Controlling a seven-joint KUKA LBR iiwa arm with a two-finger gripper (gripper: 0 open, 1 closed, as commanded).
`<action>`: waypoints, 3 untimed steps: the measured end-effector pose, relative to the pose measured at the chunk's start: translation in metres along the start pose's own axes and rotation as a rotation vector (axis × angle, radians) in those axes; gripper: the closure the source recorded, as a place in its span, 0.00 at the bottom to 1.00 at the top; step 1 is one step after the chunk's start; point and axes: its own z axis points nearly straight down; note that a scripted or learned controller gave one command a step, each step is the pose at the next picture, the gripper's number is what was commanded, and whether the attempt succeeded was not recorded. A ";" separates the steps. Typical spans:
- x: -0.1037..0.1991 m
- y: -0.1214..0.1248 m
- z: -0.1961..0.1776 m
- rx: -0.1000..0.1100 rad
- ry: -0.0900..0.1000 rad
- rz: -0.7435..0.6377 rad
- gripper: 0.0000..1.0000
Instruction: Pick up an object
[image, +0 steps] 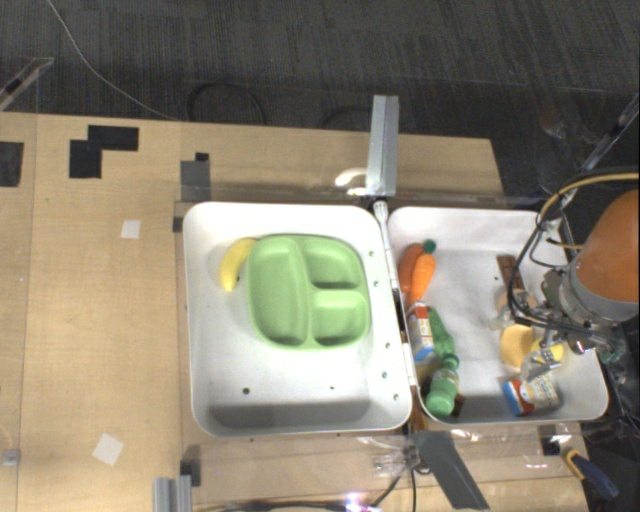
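My gripper (547, 352) hangs low over the right side of the right bin (470, 250), below the arm's orange band (612, 250). It sits right beside a yellow rounded object (515, 345) and just above a small red, white and blue carton (530, 394). Whether it touches either one is hidden by the wrist and cables. Along the bin's left wall lie an orange carrot (418, 276), a bottle with a red label (424, 333) and a green bottle (441, 386).
The left bin (230, 390) holds a green divided plate (305, 290) with a yellow banana (235, 263) at its left edge. A small brown item (507, 272) lies near the arm. A metal divider post (383, 150) stands behind the bins.
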 end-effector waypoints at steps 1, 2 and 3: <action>0.009 0.005 0.001 0.018 -0.028 0.039 0.00; 0.011 0.033 0.009 0.006 -0.007 0.003 0.00; 0.015 0.017 0.009 0.002 -0.006 -0.063 0.00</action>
